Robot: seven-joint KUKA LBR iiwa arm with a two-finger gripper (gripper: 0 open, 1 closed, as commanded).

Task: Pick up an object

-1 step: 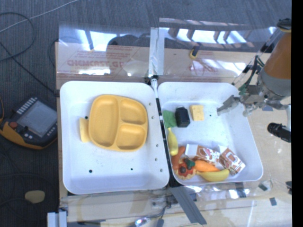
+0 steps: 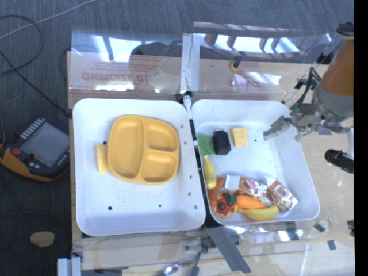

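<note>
Camera view, right of frame: claw (image 2: 275, 130) hovering over the upper right part of the right bin (image 2: 299, 171), one grey finger reaching left, nothing seen between the fingers; open or closed, cannot tell. Left of it, on the bin floor, a yellow cheese block (image 2: 240, 137), just beside a black block (image 2: 221, 142). Lower in the same bin, heaped toy food: banana (image 2: 261, 213), carrot (image 2: 250, 202), small printed cartons (image 2: 280, 195). Further left, in the left bin (image 2: 92, 211), a yellow divided plate (image 2: 142, 149), lying flat.
</note>
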